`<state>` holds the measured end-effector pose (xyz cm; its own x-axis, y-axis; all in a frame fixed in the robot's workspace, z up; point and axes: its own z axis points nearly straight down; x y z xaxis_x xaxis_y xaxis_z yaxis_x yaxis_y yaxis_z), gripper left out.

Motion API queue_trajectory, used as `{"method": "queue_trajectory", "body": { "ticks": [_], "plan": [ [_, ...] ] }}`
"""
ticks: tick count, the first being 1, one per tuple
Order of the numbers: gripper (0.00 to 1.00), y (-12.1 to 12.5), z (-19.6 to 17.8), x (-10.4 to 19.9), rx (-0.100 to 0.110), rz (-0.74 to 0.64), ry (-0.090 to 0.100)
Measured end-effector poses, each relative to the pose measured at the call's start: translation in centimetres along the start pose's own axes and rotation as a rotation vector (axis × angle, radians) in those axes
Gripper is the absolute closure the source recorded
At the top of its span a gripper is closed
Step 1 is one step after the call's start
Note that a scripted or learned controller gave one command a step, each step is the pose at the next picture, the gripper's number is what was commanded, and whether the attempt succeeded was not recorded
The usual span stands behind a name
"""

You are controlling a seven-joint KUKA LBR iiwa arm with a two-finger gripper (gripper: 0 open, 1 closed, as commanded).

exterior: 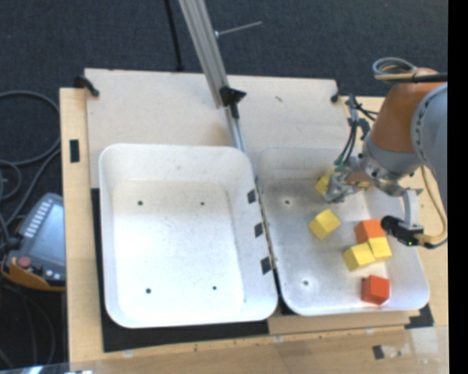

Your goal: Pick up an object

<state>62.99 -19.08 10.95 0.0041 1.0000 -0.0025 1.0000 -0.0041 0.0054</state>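
My gripper (pixel 337 189) is low in the right bin (pixel 296 287), near its upper middle, coming in from the right. A small yellow block (pixel 322 183) lies right against its left side, partly covered by it. Another yellow block (pixel 324 224) rests just below. Further right lie an orange block (pixel 368 228), two yellow blocks (pixel 359 255) (pixel 380 247) touching each other, and an orange-red block (pixel 375 288) near the front.
The left bin (pixel 179 162) stands beside the right one, with dark clips along the shared rim. A slanted aluminium post (pixel 207 45) rises behind the bins. Cables and a pendant (pixel 39 236) lie left of the bench.
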Motion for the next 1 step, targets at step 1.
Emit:
{"method": "queue_trajectory", "body": {
  "ticks": [1],
  "plan": [
    [0.00, 0.00, 0.04, -0.01, 0.000, 0.002, 0.000]
  ]
}}
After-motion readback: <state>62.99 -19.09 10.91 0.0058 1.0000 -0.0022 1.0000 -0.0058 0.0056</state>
